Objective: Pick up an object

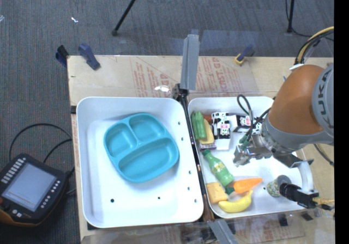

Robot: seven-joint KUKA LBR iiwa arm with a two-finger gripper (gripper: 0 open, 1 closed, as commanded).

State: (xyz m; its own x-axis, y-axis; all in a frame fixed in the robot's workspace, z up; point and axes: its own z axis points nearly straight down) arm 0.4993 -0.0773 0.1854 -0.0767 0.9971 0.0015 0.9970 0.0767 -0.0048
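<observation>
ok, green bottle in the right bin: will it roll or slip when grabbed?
Likely both. The green bottle lies on its side on the smooth white bin, so a nudge could roll it. Its rounded, glossy-looking body may slip between fingers. Probably a light toy.

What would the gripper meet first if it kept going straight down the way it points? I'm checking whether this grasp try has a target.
Most likely the bare floor of the right bin, beside the green bottle. The gripper hangs above it; depth is unclear.
</observation>
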